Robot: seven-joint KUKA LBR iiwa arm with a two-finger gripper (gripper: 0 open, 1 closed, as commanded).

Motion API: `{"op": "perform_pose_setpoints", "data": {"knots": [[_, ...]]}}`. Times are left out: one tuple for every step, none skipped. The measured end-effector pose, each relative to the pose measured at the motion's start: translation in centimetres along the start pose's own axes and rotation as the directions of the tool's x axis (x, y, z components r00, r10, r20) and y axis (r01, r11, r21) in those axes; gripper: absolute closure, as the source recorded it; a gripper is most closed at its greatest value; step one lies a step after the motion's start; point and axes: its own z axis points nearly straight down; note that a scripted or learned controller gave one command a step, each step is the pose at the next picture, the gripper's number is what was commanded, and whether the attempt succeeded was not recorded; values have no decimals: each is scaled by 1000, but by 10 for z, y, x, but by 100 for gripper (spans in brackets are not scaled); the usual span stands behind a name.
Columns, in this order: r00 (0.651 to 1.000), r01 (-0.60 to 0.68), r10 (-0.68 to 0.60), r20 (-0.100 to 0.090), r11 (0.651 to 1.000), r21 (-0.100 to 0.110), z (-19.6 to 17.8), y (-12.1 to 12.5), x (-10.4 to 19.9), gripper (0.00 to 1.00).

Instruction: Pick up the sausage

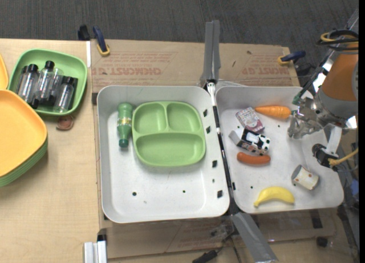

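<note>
Red-orange sausage [252, 158], short and glossy with rounded ends, lying roughly level near the centre of the right bin [325, 190]; just at its 12 o'clock, touching or nearly so, a black-and-white cow toy [255, 141]. At 12 further up, a pink packet [250, 118]; at 1 o'clock, a carrot [274, 110]. At 5 o'clock, well apart, a banana [274, 196]; at 4 o'clock, a small white cup [305, 178]. Gripper [301, 128] at 2 o'clock from the sausage, above the bin's right side, nothing seen between its fingers; whether spread or closed, cannot tell
</note>
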Motion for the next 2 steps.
{"op": "perform_pose_setpoints", "data": {"knots": [[1000, 11, -11, -1, 1000, 0, 0, -77, -24, 100], [1000, 8, -8, 0, 1000, 2, -8, -77, -24, 100]]}}
